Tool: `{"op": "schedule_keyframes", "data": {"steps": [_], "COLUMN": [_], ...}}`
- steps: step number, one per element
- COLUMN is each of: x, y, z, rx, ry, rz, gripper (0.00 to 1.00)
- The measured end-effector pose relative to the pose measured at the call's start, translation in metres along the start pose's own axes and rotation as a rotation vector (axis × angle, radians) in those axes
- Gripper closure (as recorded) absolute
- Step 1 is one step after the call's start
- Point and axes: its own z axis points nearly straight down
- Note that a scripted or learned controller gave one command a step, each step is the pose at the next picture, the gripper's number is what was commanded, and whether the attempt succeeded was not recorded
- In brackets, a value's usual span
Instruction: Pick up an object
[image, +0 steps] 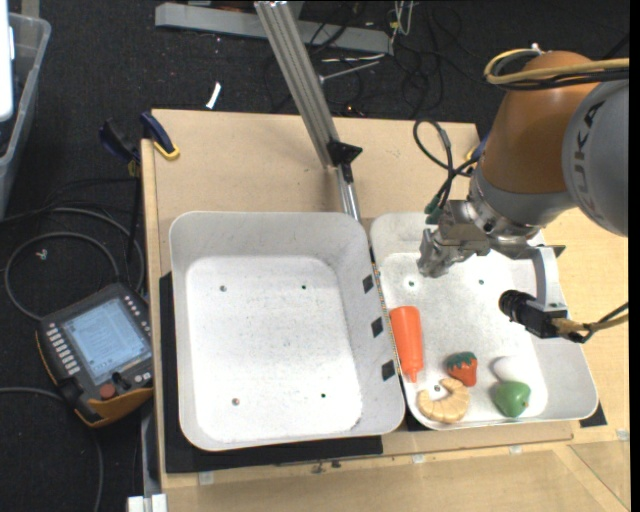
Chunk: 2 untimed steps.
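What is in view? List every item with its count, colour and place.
bins: 2, white, side by side on the bench
carrot: 1, orange, right bin's left edge
strawberry: 1, red with green top, right bin, near end
croissant: 1, tan, right bin's near-left corner
green fruit: 1, green, right bin's near end
pendant: 1, grey and orange, floor at left
arm: 1, grey and orange, over right bin
gripper: 1, grey, above right bin's far end

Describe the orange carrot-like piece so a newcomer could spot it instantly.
Look in the right bin, along its left wall. The carrot lies there lengthwise, above the tan pastry. It is the only long orange piece; the strawberry and green pear nearby are short and rounded.
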Motion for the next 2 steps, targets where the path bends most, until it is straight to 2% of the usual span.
{"op": "schedule_keyframes", "data": {"steps": [2], "x": [0.096], "y": [0.015], "z": [-0.002], "rx": [0.0], "ry": [0.0], "rz": [0.0], "gripper": [1.0]}}
